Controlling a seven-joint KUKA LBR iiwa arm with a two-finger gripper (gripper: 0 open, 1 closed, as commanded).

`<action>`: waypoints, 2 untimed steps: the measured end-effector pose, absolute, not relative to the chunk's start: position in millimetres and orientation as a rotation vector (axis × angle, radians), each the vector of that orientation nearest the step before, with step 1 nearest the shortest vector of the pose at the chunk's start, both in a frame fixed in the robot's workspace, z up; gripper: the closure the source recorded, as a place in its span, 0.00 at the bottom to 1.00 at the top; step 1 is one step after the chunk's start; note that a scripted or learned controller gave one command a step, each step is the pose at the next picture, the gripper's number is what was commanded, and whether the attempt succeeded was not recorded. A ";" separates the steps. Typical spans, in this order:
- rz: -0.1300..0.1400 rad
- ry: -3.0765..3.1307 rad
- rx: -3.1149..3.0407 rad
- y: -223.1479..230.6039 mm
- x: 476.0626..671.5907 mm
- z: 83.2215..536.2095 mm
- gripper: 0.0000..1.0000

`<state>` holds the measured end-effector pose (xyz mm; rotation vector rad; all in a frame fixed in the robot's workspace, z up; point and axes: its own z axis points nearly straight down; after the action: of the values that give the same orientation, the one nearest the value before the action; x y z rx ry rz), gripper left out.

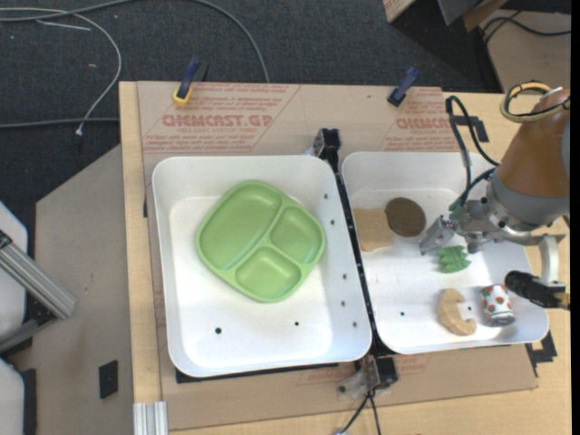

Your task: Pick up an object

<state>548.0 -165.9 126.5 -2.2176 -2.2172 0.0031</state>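
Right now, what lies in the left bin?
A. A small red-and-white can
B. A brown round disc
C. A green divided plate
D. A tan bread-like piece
C: the green divided plate lies alone in the left bin, while the brown disc, the small can and the tan piece all lie in the right bin.

Green divided plate (261, 240) in left bin (172, 270); two blue clamps (188, 80) (404, 85) on board's far edge.

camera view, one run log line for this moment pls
arm: over right bin | tool: low, just above green object | grasp: unconfirmed | left bin: green divided plate
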 end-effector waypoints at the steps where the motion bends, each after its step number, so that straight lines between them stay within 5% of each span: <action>1: -0.001 -2.220 -2.221 -166.0 548.9 140.1 1.00; 2: -0.004 -2.226 -2.226 -175.5 549.5 199.6 1.00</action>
<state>549.5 -175.5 199.6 -2.2260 -2.2257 -0.0042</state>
